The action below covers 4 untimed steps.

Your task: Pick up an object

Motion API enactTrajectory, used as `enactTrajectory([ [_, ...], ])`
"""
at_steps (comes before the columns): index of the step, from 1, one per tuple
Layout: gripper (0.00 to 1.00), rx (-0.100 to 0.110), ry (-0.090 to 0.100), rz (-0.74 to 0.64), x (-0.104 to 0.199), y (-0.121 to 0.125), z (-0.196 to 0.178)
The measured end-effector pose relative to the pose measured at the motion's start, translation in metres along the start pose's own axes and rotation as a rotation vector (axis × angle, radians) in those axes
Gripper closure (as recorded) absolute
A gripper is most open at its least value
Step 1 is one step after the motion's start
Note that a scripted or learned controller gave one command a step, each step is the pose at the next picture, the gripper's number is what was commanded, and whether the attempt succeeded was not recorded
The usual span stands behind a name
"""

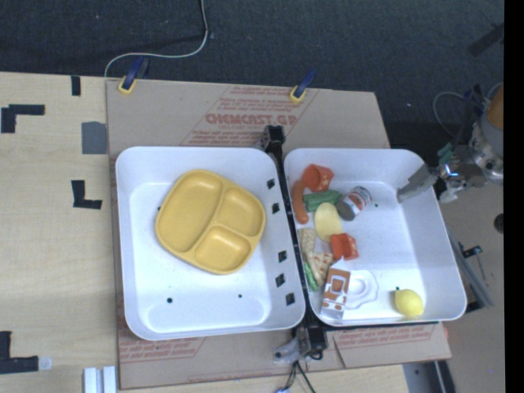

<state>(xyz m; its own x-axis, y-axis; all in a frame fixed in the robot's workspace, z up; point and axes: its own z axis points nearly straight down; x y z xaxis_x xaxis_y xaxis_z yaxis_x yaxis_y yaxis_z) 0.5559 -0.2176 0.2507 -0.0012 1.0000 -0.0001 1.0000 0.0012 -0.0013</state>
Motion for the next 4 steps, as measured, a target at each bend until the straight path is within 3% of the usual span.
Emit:
enactTrajectory([
  [1, 0.0, 0.005, 0.002, -0.004, 0.037, 0.035, 0.075],
  [2, 0.0, -0.004, -0.002, -0.004, 0.09, 0.072, 0.168],
  [3, 0.0, 0.039, -0.01, -0.008, 0.101, 0.107, 0.164],
  [4, 0.0, 0.036, -0.009, -0.001, 0.101, 0.106, 0.164],
])
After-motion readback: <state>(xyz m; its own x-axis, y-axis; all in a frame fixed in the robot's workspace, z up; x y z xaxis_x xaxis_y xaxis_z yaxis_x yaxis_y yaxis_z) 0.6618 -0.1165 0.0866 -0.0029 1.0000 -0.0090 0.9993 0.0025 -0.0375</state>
